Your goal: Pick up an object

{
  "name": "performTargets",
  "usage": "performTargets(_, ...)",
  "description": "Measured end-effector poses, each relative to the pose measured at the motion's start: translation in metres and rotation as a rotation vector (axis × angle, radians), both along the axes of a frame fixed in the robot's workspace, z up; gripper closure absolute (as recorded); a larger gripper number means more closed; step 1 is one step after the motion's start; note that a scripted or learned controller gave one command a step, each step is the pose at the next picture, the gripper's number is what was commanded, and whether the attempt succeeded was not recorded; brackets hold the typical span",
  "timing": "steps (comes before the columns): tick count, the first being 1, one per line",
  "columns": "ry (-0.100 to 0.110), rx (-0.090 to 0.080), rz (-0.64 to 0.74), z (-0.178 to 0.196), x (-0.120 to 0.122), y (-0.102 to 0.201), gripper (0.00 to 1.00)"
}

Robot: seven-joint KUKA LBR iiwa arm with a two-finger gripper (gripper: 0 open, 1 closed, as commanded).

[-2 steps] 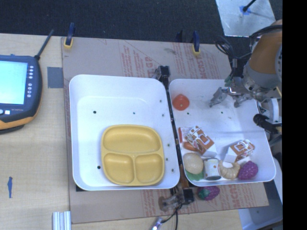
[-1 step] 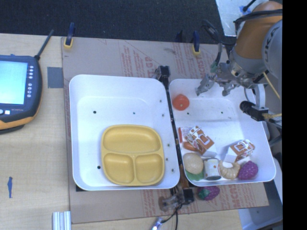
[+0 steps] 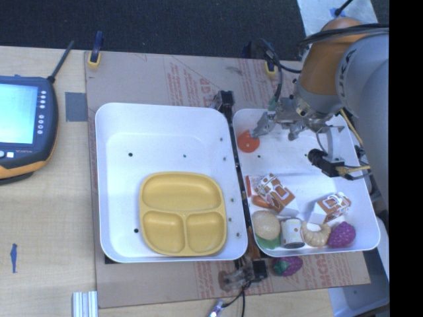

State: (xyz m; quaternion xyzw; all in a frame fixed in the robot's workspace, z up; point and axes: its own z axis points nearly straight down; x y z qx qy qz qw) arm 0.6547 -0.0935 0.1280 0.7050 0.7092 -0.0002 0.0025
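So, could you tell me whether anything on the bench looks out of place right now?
Yes: a purple and green toy lies outside the right bin, on the cardboard just past its near rim, while the other small items sit heaped inside that bin's near end. The yellow divided plate lies flat in the left bin.

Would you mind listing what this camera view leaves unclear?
- Gripper: too small and cluttered to tell open or shut.
- Right bin far corner: hidden under the arm.
- Purple item: outside the bin, too small to identify.
- Handheld screen: cut by the left edge.
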Motion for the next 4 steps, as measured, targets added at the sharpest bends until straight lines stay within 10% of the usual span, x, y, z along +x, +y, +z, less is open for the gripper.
performTargets(1, 0.005, 0.003, -0.005, 0.016, -0.007, -0.090, 0.00)
performTargets(2, 0.004, 0.004, -0.002, 0.112, 0.002, -0.055, 0.00)
performTargets(3, 0.009, 0.003, 0.001, 0.073, -0.076, 0.009, 0.00)
performTargets(4, -0.009, 0.006, 0.000, -0.002, -0.124, -0.005, 0.00)
